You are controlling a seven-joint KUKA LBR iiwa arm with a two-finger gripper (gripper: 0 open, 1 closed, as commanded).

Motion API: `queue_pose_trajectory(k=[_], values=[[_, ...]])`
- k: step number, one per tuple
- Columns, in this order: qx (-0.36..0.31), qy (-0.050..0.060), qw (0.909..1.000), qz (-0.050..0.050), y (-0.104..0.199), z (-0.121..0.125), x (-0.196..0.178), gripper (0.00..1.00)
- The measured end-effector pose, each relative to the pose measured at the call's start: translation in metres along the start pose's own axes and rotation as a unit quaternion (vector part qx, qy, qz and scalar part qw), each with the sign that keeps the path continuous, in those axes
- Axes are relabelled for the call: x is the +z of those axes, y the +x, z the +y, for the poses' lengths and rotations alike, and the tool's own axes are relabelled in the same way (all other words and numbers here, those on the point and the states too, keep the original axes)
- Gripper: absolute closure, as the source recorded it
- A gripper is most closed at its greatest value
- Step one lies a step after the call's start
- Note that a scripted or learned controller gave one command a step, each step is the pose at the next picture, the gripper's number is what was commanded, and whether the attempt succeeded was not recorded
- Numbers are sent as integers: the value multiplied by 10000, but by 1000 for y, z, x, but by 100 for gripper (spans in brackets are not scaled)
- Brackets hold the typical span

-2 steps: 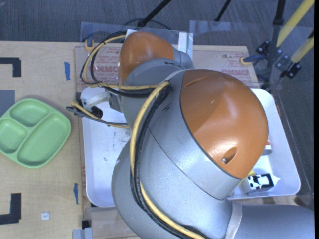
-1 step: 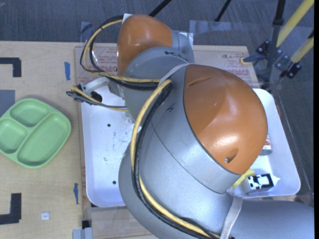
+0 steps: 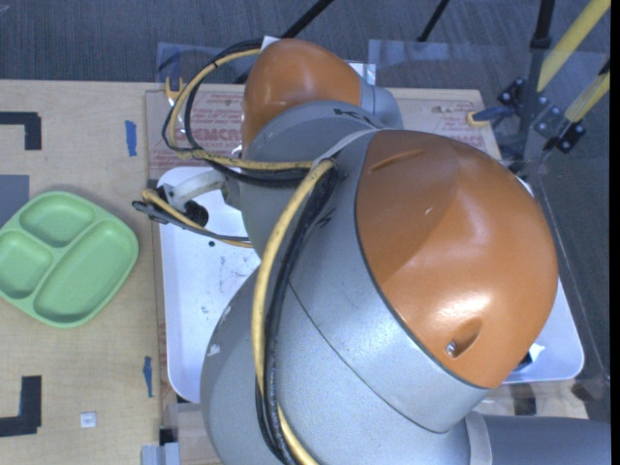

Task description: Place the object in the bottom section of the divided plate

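Arm [image 3: 407,289] fills centre and right, covering white bin [image 3: 194,298]. Green plate [image 3: 66,257] at left on surface [image 3: 77,114]. Claw state: cannot tell.

Light is even and fairly bright, with soft sheen on the arm's [image 3: 387,289] orange dome and grey shell. Shadows are faint, the darkest lying under the arm on the white bin [image 3: 199,289]. The close arm looks slightly soft, while the green plate [image 3: 66,257] and bench [image 3: 77,124] are sharper.
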State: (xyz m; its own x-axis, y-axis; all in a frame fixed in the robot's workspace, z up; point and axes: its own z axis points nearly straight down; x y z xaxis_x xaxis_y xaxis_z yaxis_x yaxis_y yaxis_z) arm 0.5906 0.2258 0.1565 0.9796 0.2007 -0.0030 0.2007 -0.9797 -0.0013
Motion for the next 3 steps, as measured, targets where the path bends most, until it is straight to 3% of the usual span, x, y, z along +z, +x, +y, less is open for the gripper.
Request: queue_pose_trajectory(k=[1,2,3], values=[[13,-12,10000,7,54,55,56,100],[7,-5,10000,35,66,32,70,100],[8,-8,10000,20,46,29,5,100]])
